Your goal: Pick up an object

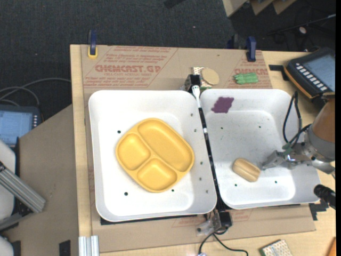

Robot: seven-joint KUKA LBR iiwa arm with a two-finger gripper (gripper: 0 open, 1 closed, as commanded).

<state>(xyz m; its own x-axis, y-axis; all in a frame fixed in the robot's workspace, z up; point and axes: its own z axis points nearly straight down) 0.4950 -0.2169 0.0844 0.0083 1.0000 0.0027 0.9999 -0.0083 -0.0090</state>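
Tan bread roll (246, 170) in right bin (277, 103), hand (269, 161) just beside it (spread), yellow divided tray (154, 154) in left bin (106, 111)

Divided plate (154, 154) in the left bin (101, 111); bread roll (246, 170) in the right bin (277, 103), gripper (265, 164) just beside it.

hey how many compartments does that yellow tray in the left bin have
3. The yellow tray has one large compartment along its upper right, a smaller one at its left, and another at its bottom.
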